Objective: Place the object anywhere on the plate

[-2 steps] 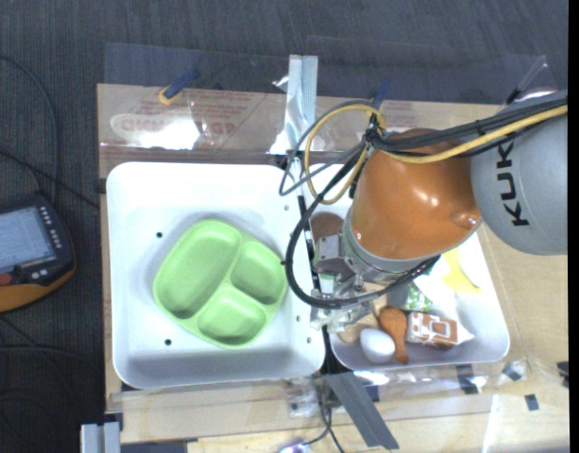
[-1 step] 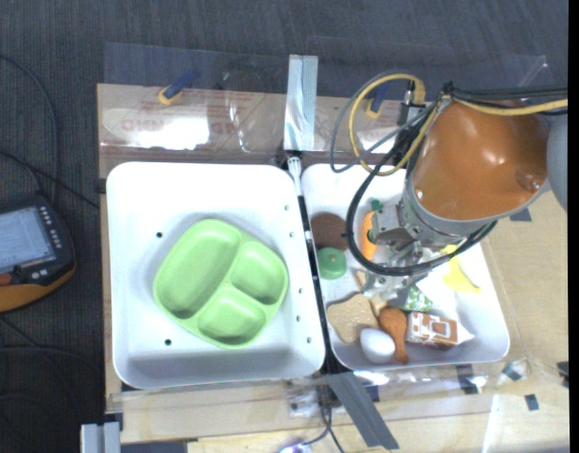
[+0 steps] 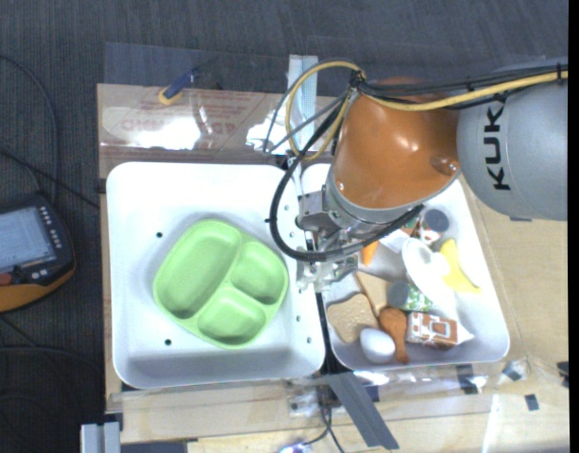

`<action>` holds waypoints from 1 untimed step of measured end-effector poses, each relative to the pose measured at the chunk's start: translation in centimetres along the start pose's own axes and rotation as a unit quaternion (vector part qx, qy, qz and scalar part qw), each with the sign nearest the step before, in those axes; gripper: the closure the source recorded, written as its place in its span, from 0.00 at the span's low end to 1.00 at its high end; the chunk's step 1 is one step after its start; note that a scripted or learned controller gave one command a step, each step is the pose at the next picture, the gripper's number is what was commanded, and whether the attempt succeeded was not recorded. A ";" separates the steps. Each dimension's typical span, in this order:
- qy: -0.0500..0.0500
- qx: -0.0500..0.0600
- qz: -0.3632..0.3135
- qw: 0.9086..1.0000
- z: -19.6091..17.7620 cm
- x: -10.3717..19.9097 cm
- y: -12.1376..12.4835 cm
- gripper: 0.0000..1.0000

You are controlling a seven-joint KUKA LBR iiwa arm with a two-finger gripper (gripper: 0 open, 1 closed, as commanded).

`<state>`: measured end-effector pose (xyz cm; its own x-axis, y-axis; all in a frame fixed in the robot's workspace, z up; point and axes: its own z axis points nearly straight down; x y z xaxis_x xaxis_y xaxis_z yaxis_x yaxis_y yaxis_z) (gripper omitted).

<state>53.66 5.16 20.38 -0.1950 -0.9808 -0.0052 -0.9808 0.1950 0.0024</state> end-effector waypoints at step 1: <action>0.002 0.000 0.063 0.998 0.4 0.5 5.3 1.00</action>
<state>48.34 5.67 19.99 -0.3163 -0.9487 -0.0010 -0.9487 0.3163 0.0018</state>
